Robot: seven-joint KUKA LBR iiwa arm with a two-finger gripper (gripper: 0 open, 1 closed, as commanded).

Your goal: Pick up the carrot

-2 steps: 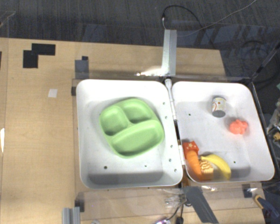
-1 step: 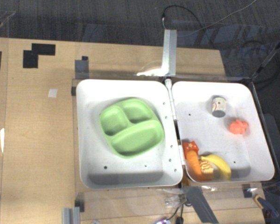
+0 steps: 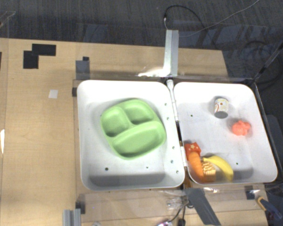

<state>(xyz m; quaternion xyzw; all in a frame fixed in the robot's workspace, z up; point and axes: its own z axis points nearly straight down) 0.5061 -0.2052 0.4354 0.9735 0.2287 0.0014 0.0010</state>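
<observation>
Lying in the right bin's (image 3: 254, 126) near-left corner, carrot (image 3: 195, 164) touches banana (image 3: 220, 166); hand state: can't tell.

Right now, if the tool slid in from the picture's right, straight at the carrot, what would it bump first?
Probably the banana, which lies close on the carrot's right in the right bin; depth is hard to judge from above.

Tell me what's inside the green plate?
The green plate in the left bin shows three bare compartments with nothing in them. What lies under the plate is covered.
</observation>
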